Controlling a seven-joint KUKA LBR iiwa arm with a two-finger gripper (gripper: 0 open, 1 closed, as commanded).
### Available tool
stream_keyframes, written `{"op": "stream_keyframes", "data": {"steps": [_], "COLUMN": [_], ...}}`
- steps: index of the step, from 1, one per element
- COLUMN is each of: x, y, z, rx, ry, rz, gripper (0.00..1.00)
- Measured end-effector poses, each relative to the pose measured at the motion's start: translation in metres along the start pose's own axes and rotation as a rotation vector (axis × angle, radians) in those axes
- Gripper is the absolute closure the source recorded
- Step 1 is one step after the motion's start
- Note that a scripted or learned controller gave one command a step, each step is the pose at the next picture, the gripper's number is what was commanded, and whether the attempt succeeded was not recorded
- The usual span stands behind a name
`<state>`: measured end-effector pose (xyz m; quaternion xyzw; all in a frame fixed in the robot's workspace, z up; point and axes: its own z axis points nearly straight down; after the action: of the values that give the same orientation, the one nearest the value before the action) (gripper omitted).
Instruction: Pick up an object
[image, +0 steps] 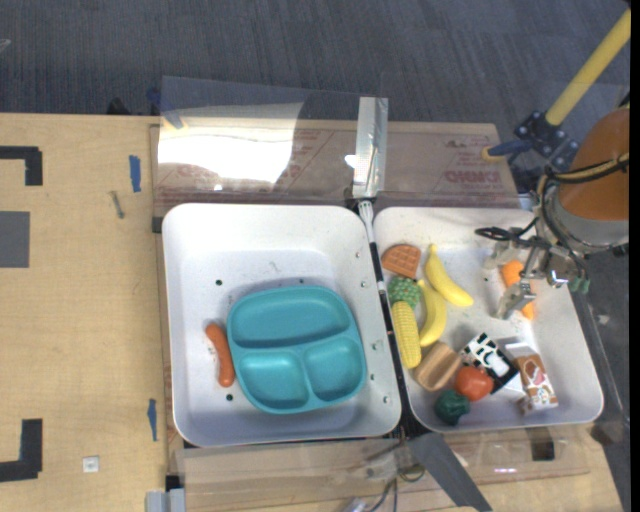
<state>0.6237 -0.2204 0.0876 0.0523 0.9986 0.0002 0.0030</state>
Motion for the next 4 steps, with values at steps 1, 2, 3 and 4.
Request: {"op": "stream_keyframes", "data": {"steps": [1, 2, 3, 4], "x": [-0.005, -0.004, 0.0, 0.019], "y": [0.001, 0.001, -0.003, 0.033], "z": [-0.015, -0.014, 0.0, -0.001], "rx": [0.003, 0.002, 0.0, 0.0], "ry": [-0.016, -0.014, -0.001, -0.001], "rz": [-0.002, -0.002, 0.122, 0.237], "gripper": [1.0, 0.0, 0.0, 0.0]}}
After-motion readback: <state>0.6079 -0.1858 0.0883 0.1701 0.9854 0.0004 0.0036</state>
